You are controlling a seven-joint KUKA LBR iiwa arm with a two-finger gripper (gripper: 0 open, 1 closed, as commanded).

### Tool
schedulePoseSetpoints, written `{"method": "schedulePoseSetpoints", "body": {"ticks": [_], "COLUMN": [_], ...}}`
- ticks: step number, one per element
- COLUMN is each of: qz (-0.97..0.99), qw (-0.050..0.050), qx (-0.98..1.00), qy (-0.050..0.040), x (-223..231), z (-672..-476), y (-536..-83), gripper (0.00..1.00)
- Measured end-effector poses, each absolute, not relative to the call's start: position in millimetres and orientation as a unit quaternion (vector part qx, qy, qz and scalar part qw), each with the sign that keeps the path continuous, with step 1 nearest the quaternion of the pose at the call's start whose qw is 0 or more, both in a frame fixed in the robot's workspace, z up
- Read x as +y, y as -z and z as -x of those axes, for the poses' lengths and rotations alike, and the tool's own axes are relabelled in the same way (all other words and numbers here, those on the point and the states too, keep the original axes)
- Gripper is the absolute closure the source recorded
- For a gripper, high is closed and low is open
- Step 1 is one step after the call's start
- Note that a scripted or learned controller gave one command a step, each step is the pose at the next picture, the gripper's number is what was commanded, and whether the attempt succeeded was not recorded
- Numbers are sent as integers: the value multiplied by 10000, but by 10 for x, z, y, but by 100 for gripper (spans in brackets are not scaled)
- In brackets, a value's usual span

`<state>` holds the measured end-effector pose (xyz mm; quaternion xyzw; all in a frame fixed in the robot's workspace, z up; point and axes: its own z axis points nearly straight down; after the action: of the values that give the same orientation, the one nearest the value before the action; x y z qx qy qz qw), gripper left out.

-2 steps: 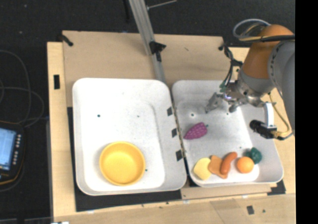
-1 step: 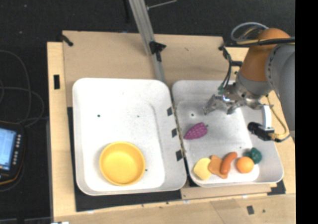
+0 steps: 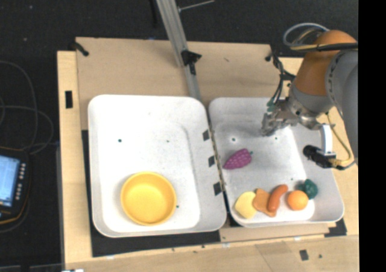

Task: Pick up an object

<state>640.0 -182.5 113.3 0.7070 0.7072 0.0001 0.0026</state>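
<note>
The right bin (image 3: 259,114) holds a purple bunch of grapes (image 3: 237,158) near its middle. Along its front edge lie a pale yellow piece (image 3: 245,204), an orange carrot-like piece (image 3: 262,201), a red-orange sausage (image 3: 277,197), an orange fruit (image 3: 296,200) and a dark green item (image 3: 309,188). My gripper (image 3: 270,123) hangs over the back right part of this bin, well behind the grapes and right of them. Nothing shows between its fingers.
The left bin (image 3: 145,126) holds a yellow bowl (image 3: 148,198) at its front. A metal pole (image 3: 175,29) slants up from between the bins at the back. The grey arm (image 3: 319,84) with its orange band comes in from the right.
</note>
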Motion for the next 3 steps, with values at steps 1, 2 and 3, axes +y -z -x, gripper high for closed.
{"method": "schedulePoseSetpoints", "body": {"ticks": [1, 2, 3], "qz": [-7063, -7063, -7051], "qw": [37, 30, -1], "qx": [7079, 7079, 7091], "qy": [-18, -15, -2], "x": [-1884, -1902, -1367], "z": [-6501, -6512, -6399], "y": [-1723, -2158, -2119], "gripper": [100, 100, 100]}}
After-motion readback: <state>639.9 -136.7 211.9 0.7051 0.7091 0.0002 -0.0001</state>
